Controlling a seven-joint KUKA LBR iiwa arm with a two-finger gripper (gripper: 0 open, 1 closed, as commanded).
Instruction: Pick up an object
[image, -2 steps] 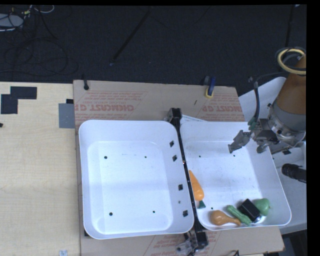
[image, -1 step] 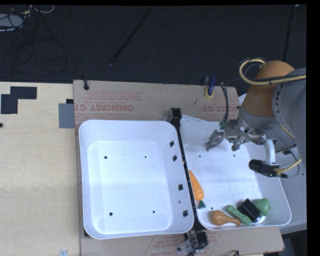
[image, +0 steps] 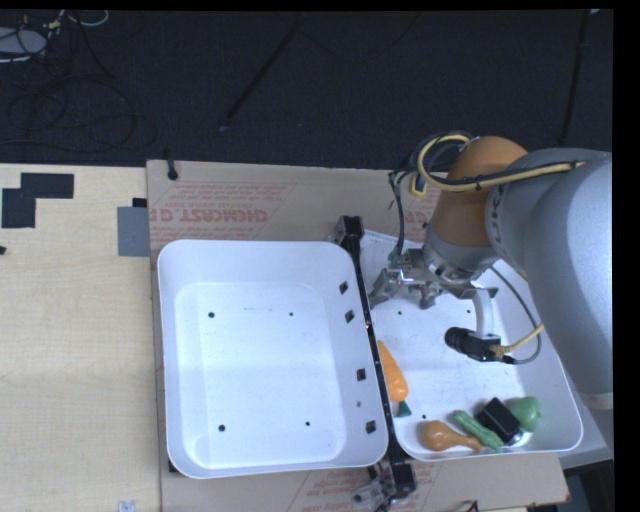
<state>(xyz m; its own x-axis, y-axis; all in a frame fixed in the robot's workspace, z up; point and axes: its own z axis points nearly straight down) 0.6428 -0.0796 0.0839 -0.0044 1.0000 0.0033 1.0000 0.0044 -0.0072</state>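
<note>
- The arm (image: 560, 230) comes in from the right, smooth grey shell, with a glossy orange band above the wrist.
- The gripper (image: 408, 287) sits low over the far left part of the right bin (image: 560, 400), close to the divider between the bins.
- Its metal fingers splay apart, and nothing is between them.
- Yellow and black cables loop around the wrist.
- The carrot (image: 392, 372), orange and tapered, lies against the right bin's left wall, apart from the gripper, nearer the camera.
- Along the near edge sits a cluster: a tan gourd (image: 446, 435), rounded with a narrow neck; a long green pod (image: 478, 429) just beside it; a black block (image: 497, 419) on top of the pod; a rounded green lump (image: 524, 410) touching the block.
- The left bin (image: 260, 350) is white, shallow, round-cornered plastic with small dark holes in its floor.
- Both bins rest on printed brown cardboard (image: 250, 205).
</note>
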